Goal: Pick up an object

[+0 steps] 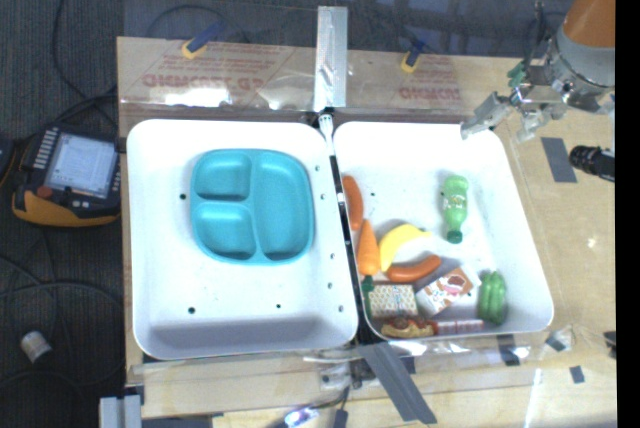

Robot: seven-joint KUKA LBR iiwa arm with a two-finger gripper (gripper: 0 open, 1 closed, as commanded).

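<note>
- End effector above right bin far corner, fingers apart, holding nothing.
- Green bottle below-left of it.
- Blue tray well left.

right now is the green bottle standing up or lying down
Lying down. The green bottle rests flat on the floor of the right bin, its cap end pointing toward the near wall, apart from the other toys.

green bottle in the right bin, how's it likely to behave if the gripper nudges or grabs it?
The green bottle lies on its side on bare bin floor, so it probably rolls if nudged sideways. It looks like a smooth, rounded toy, likely light and perhaps slippery between fingers. Nothing touches it, so a push could send it toward the bin wall.
</note>
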